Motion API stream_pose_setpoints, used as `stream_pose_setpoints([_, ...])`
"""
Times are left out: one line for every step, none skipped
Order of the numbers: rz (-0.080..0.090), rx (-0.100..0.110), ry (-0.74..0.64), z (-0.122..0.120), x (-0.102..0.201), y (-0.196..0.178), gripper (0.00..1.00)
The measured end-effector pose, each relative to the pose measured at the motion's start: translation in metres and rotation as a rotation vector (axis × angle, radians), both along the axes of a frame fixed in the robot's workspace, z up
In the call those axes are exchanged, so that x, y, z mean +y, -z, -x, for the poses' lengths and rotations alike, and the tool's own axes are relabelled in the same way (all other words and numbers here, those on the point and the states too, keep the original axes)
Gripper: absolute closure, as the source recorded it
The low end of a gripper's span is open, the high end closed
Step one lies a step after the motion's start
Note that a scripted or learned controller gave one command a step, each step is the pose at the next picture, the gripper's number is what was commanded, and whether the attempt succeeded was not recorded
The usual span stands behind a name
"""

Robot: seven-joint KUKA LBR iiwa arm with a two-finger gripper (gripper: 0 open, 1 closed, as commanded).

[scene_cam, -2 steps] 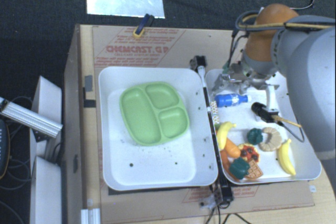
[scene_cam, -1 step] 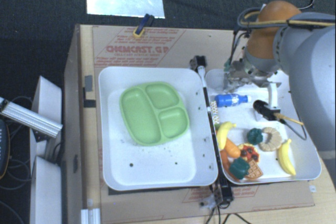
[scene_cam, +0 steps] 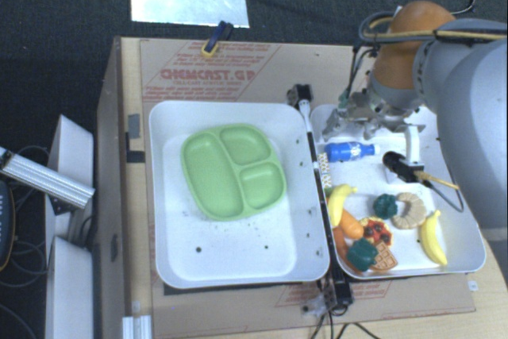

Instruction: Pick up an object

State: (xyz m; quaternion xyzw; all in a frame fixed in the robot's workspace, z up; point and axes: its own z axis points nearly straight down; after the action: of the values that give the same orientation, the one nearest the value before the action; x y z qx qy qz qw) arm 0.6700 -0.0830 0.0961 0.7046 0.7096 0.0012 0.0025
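Note:
My gripper [scene_cam: 355, 120] hangs over the far left part of the right bin [scene_cam: 470, 252], just above and behind a blue bottle [scene_cam: 348, 151] that lies on its side. Nothing is visibly held. Nearer the front of the same bin lie a yellow banana [scene_cam: 340, 201], an orange carrot [scene_cam: 349, 224], a dark green broccoli piece [scene_cam: 386, 206], a tan bagel [scene_cam: 411, 210], a second banana [scene_cam: 432, 238], a red-topped food piece [scene_cam: 376, 231], another green piece [scene_cam: 361, 252] and a waffle [scene_cam: 384, 260].
The left bin [scene_cam: 238, 254] holds a light green divided plate [scene_cam: 232, 171]. The bins meet along a raised rim [scene_cam: 316, 171]. A cardboard sheet [scene_cam: 206, 71] lies under both bins. The grey arm [scene_cam: 464, 91] covers the right bin's far right corner.

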Motion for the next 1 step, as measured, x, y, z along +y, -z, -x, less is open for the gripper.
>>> stream_pose_setpoints([0.0, -0.003, -0.002, -0.001, -0.0003, -0.0112, 1.0])
